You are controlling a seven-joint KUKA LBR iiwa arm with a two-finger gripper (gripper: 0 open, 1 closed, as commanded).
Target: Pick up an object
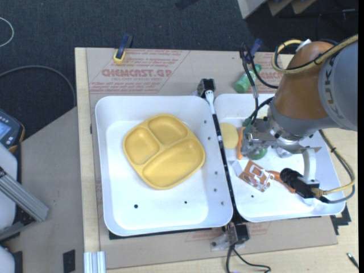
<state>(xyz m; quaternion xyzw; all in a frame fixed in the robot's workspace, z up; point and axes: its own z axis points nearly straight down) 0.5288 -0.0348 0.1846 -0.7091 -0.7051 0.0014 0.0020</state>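
In the camera view the gripper (253, 143) hangs low in the right bin (284, 209), just beside a pale yellow lump (228, 134). I cannot tell whether its jaws are open. If the lump is the target, centre over it, clear of the bin's wall.

**Layout, taken from my gripper.** The gripper (249, 144) hangs over the right bin (318, 209), close to that bin's left wall. A round piece (229, 134) lies just left of the gripper, against that wall. A packet (256, 176) lies just before the gripper, toward the camera. Well to the gripper's left I see the left bin (114, 198), with a plate (164, 151) lying at its middle. Behind the gripper, outside both bins, a small item (244, 83) rests on the bench (142, 73).
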